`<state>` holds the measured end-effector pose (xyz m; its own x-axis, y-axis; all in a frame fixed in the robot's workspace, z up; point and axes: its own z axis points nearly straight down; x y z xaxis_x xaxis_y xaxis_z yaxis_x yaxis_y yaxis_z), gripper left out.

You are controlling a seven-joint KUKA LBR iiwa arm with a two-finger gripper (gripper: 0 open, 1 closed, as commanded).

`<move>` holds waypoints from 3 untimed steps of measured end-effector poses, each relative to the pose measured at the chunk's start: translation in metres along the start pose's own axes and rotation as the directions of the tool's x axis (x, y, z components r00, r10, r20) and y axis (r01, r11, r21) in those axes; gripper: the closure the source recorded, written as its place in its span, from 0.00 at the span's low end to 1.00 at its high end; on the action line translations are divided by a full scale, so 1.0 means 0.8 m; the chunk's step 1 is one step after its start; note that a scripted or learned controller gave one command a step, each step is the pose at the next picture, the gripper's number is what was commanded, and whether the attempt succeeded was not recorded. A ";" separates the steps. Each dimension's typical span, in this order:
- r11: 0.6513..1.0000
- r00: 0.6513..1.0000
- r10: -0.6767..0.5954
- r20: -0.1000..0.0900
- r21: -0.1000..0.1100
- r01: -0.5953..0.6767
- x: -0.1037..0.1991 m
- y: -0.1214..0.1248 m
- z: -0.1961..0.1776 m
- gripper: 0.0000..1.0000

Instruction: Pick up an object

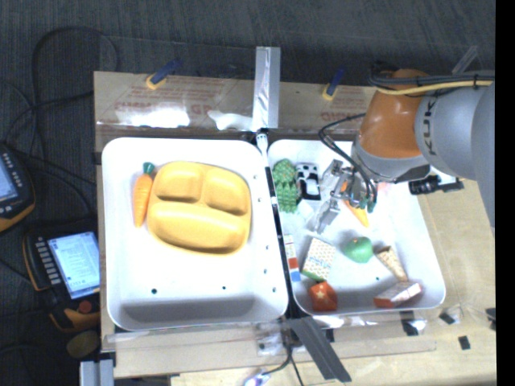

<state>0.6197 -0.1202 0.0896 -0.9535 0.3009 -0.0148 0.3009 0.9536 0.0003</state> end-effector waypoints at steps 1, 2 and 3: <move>0.991 0.991 -0.133 -0.001 0.001 0.133 0.071 -0.069 -0.002 0.00; 0.991 0.991 -0.137 0.000 -0.001 0.137 0.000 -0.022 0.000 0.00; 1.000 1.000 0.027 -0.001 -0.002 -0.027 0.066 -0.084 -0.001 0.00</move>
<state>0.5493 -0.1682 0.0899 -0.9452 0.3263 -0.0133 0.3263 0.9453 0.0024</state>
